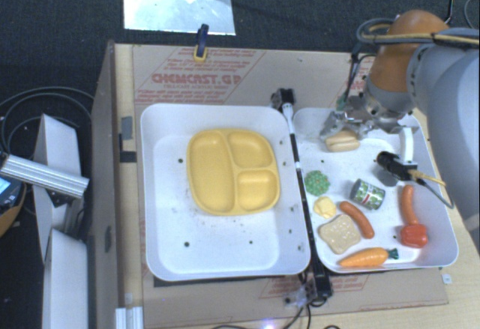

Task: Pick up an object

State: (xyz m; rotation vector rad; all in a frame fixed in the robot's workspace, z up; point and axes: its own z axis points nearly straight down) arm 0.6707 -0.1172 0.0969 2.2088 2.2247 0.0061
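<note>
While the claw [341, 125] hangs just above the bread roll [342, 142], grip state unclear, it could slide off the roll's rounded top.

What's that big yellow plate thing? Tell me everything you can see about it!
The yellow tray is a divided plate with rounded corners, and it looks like smooth plastic. Raised ridges split it into three compartments: a long one on its left side and two smaller ones on its right. Nothing lies in any of them. It rests flat on the floor of the left white bin, near the middle, turned a little askew to the bin's edges. Nothing else touches it.
</note>
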